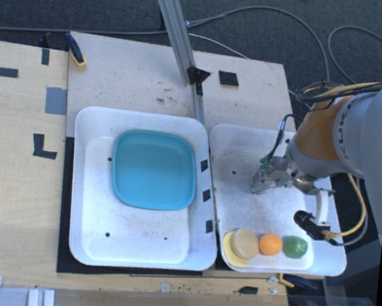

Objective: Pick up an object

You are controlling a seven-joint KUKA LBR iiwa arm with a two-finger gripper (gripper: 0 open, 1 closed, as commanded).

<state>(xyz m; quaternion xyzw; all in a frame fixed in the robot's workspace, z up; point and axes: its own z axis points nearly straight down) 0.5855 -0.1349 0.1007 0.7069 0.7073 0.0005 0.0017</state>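
**Gripper hangs above bare bin floor, well short of the objects**

Start at the left. The left bin (pixel 82 192) carries a turquoise plate (pixel 154 169) lying flat. It is wide and low, with little edge for two fingers to catch; if the program sends the arm there, expect the tips to skid off it.

Move right across the divider. The gripper (pixel 264 184) sits over the middle of the right bin (pixel 235 153), above speckled white floor with nothing under it. You cannot tell from this slant whether it is spread or closed, since the wrist and the orange band (pixel 315 138) hide most of it. Nothing shows between the tips, so treat it as carrying nothing.

The likely targets lie at the near edge of that bin, in a tight row: a beige round piece on a yellow disc (pixel 242 245), an orange ball (pixel 270 245) and a green ball (pixel 295 247). The three sit just beside one another and close to the bin wall.

Your risks, as I judge them: a straight descent from here closes on air. Going for the row, a finger may land on a neighbour or the wall, and a round ball can roll out of a pinch.
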